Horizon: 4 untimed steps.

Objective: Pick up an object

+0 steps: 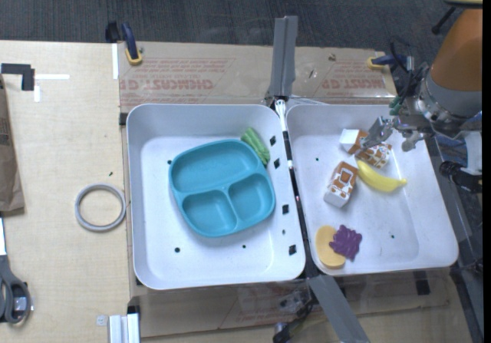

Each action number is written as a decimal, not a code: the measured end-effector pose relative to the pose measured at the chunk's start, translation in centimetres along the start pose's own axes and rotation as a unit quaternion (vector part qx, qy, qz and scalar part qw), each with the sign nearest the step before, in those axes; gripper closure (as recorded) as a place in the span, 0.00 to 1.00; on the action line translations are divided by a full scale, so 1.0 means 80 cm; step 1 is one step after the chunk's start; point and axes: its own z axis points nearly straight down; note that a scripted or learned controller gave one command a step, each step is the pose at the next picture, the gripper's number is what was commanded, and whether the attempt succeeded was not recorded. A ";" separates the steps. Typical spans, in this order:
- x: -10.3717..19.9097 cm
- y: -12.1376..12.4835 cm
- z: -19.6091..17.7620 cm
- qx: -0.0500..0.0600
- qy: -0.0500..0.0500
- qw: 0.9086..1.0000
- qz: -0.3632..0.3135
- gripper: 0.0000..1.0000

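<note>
My gripper (379, 134) hangs over the far part of the right bin (430, 242), just above a small orange-and-white packet (374, 155) and next to a white block (350, 136). A yellow banana (380, 178) lies just in front of that packet. A white-and-brown snack packet (341, 183) sits to the banana's left. Purple grapes (347, 242) rest on an orange-yellow round piece (328, 249) at the bin's near left corner. Nothing shows between the fingers.
The left bin (153, 257) holds a blue divided plate (222, 187) with a green item (256, 146) at its far edge. A grey ring (100, 206) and scissors (13, 299) lie on the bench to the left. A metal post (283, 57) stands between the bins.
</note>
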 end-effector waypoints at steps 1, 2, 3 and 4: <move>0.006 0.004 0.098 -0.012 -0.002 1.000 0.008 0.00; 0.012 0.008 0.107 -0.016 -0.004 0.999 -0.038 0.00; 0.028 0.002 0.107 -0.018 -0.006 0.997 -0.078 0.00; 0.032 0.001 0.107 -0.018 -0.007 0.993 -0.115 0.00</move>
